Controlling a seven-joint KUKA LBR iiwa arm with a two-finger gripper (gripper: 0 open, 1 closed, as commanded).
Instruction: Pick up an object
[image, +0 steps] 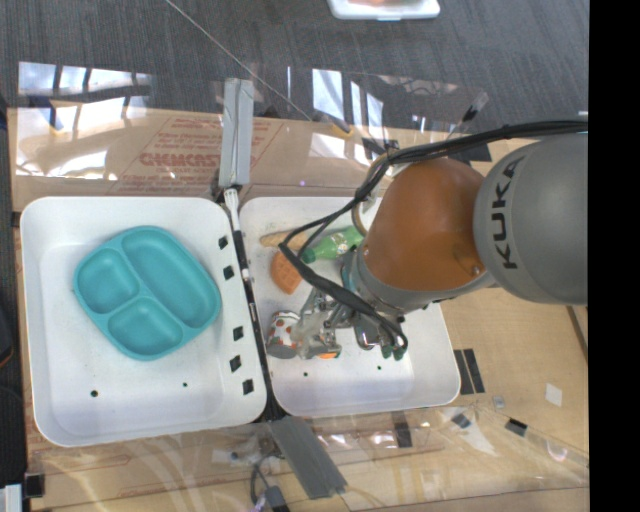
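Observation:
My gripper reaches down into the right bin, low over its floor near the left wall. A small red, white and grey object lies right at its fingertips. An orange piece rests just behind it. A green object and a tan stick-like piece lie near the bin's back wall, partly covered by the arm's orange band.
The left bin holds a teal divided plate. A metal divider with black clips separates the bins. The arm's grey body covers the right bin's back right part. Cardboard lies behind the bins.

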